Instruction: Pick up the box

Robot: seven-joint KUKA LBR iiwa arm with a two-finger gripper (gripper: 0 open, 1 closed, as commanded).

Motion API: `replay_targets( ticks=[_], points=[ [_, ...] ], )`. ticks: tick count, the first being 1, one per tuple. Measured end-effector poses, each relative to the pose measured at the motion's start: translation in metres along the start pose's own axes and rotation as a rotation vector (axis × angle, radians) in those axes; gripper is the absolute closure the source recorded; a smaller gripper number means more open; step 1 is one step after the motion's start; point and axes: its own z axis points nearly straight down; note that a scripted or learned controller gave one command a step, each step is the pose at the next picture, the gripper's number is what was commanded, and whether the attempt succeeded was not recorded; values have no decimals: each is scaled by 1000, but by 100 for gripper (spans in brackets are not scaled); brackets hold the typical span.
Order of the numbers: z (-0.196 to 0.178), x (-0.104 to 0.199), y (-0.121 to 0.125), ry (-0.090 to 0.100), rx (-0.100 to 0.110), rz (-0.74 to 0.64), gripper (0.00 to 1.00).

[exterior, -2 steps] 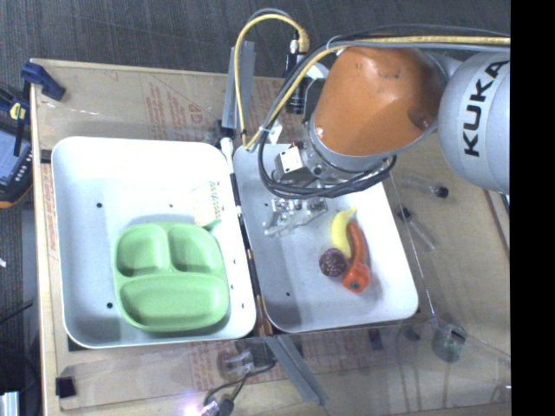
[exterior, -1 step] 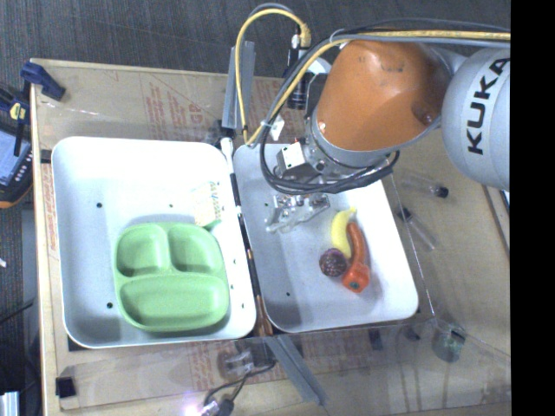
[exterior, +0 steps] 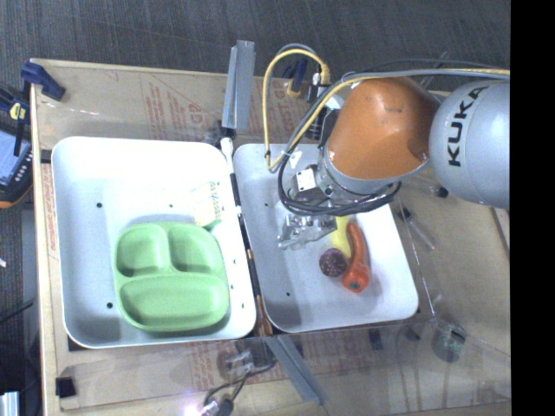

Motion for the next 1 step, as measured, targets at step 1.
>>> replay_targets(
  ticks=[1],
  points=[
    [68,70,-1,0,0,105,100]
  ],
)
